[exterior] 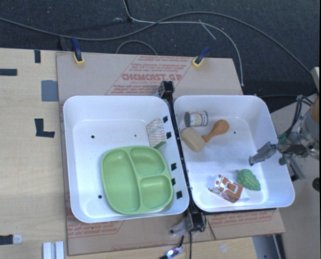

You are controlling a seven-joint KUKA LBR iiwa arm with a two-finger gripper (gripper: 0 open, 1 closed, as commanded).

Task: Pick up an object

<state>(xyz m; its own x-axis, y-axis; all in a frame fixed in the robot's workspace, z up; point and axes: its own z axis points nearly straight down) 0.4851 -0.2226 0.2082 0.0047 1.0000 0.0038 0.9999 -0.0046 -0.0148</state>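
Two white bins (74,144) sit on the counter (20,161); the end effector (265,154) hangs low over the right bin's edge, tilted left, apparently empty, its spread unclear, a green object (249,179) just below.

claw (264,152) over the right bin's (268,117) right edge; green divided plate (136,179) fills the left bin's (79,144) near corner.

Red print reading "CHEMCAST GP" runs across the brown board (149,74) beneath the two bins. Print on the small can (197,118) and the orange-and-white packet (226,188) is too small to read.
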